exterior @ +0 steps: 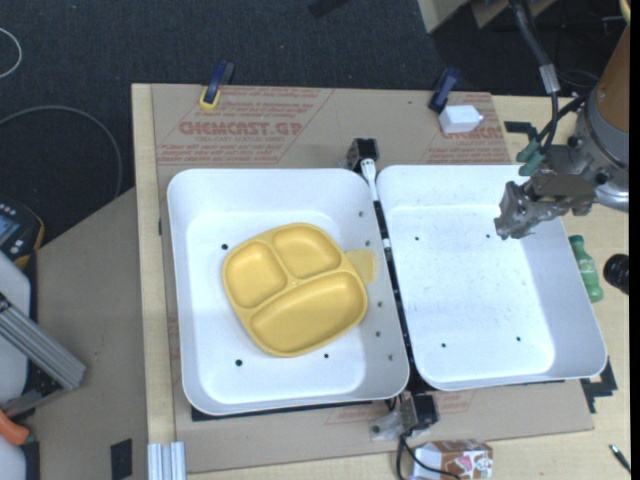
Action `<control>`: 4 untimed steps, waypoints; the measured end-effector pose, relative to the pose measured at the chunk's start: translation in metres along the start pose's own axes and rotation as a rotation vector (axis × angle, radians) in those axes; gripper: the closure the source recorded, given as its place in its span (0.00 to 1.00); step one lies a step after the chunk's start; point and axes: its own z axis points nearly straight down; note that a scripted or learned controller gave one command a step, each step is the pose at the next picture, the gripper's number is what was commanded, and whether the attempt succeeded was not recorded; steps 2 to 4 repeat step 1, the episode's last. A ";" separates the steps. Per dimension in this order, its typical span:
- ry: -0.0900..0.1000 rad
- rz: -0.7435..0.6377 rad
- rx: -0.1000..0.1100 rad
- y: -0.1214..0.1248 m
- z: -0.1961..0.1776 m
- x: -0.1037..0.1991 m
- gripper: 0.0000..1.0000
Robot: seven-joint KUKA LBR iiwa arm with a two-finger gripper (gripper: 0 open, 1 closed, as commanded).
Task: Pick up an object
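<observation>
arm (612, 88) cut off at right edge, claw (512, 218) fingers indistinct

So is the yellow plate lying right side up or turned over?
Right side up. The yellow plate lies flat in the left bin, and its three hollow sections face upward.

Smooth, slightly glossy yellow plastic on the divided plate (293, 289). Matt white plastic, finely speckled, on the right bin (470, 358) and left bin (200, 368). Dull printed cardboard (300, 123) beneath. Grey metal on the gripper (512, 223).

blue clamp (444, 90) – board's back edge | green bottle (586, 266) – right of right bin (560, 363)
</observation>
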 end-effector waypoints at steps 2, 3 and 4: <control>0.002 -0.012 -0.017 0.001 -0.010 0.090 1.00; 0.002 -0.012 -0.017 0.001 -0.010 0.090 1.00; 0.002 -0.012 -0.017 0.001 -0.010 0.090 1.00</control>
